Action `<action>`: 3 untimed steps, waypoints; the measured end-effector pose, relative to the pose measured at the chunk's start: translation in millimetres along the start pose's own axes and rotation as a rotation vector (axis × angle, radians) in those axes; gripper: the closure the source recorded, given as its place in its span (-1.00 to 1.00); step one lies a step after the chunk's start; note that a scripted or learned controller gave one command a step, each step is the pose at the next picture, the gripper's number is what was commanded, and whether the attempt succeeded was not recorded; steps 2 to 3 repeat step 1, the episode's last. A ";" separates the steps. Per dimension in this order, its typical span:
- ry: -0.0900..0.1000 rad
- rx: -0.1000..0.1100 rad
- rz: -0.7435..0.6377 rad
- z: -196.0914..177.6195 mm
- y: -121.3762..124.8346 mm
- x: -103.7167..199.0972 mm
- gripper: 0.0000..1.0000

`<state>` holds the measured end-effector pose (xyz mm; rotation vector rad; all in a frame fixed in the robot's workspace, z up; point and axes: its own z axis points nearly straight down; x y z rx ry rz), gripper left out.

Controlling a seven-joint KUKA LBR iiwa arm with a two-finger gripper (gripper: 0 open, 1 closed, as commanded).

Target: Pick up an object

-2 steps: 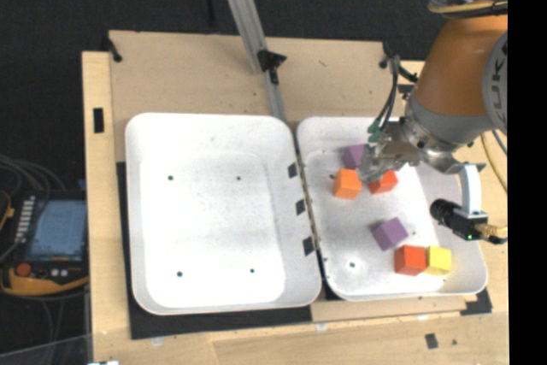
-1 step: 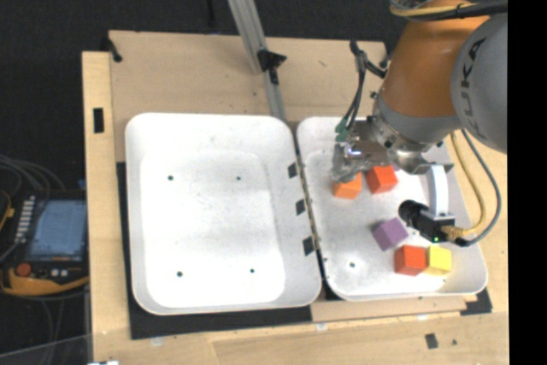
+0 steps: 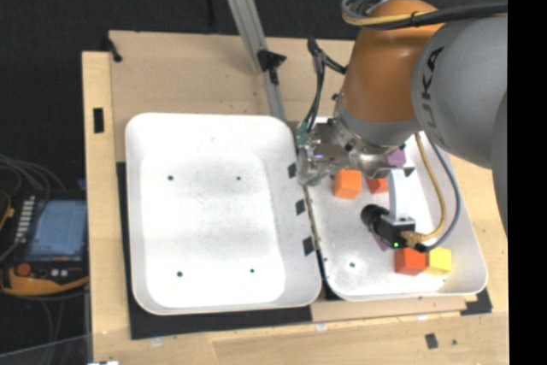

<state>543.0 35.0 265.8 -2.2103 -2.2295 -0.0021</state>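
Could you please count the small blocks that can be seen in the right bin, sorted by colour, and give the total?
In the right bin, beside and below the arm:
Orange blocks: 2
Red blocks: 1
Yellow blocks: 1
Purple blocks: 1, partly hidden by the arm
Total: 5 visible blocks. The arm may hide others.

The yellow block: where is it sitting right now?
In the camera view, the yellow block lies in the right bin, near its front right corner, right beside a red-orange block on its left.
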 end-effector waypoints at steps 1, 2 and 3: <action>-0.002 0.003 0.003 11.6 0.3 40.6 1.00; -0.002 0.003 0.003 11.6 0.3 40.6 1.00; -0.002 0.003 0.003 11.6 0.3 40.6 1.00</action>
